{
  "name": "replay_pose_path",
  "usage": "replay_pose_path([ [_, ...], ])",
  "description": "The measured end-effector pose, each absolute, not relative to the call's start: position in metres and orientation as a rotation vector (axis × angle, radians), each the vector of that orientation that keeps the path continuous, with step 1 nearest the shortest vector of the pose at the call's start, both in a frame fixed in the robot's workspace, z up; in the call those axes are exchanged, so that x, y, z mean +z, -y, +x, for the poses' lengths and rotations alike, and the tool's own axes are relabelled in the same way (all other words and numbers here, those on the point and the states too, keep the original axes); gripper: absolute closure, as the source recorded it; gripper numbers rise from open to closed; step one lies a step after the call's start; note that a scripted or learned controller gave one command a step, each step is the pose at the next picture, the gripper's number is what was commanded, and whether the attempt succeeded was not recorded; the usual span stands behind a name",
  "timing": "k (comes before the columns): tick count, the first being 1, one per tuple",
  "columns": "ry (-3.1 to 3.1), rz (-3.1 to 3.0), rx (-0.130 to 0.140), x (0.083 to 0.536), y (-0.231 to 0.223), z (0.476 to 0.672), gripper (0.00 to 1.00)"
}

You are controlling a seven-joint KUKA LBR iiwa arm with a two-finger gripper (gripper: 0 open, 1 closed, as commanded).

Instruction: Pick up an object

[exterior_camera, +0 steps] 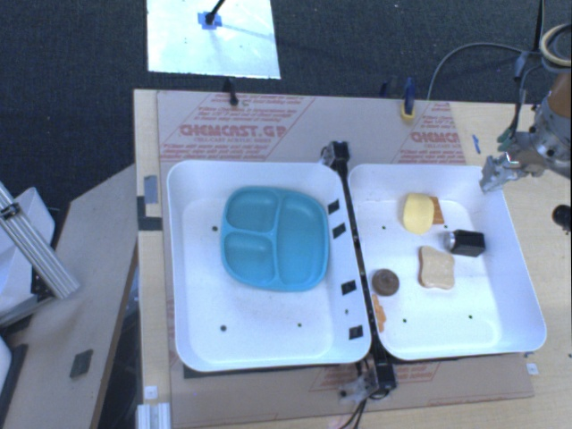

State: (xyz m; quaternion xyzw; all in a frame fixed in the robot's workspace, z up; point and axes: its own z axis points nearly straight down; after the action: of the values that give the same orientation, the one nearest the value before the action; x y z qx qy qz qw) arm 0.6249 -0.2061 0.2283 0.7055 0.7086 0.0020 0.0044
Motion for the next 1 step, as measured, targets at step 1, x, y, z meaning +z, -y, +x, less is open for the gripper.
replay_pose_path([
  [1, -2.224, 2.213, 0.003, 0.2289, 0.2061, 0.6261, 1.0],
])
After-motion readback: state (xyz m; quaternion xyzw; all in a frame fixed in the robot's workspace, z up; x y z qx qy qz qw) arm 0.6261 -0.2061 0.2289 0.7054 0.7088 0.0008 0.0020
